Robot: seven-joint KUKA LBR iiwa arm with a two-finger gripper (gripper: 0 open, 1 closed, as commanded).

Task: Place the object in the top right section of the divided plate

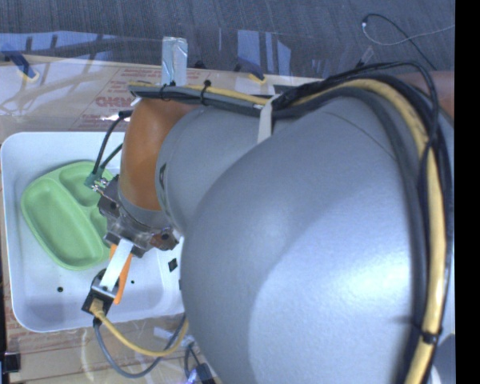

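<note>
A light green divided plate (60, 214) lies in the left part of the left white bin (16, 158). Its right side is covered by the arm. The gripper (136, 237) hangs below the orange band, over the plate's lower right edge and the bin floor. The wrist hides its tip. A thin orange strip (123, 278) shows beside the pale bracket under the wrist; whether it is a loose object or part of the robot is unclear.
The big grey arm covers the right bin and most of the view. A small black piece (173, 265) lies on the bin floor right of the wrist. A dark dot (60, 289) marks the floor near the front left. Cardboard (80, 94) lines the bench behind.
</note>
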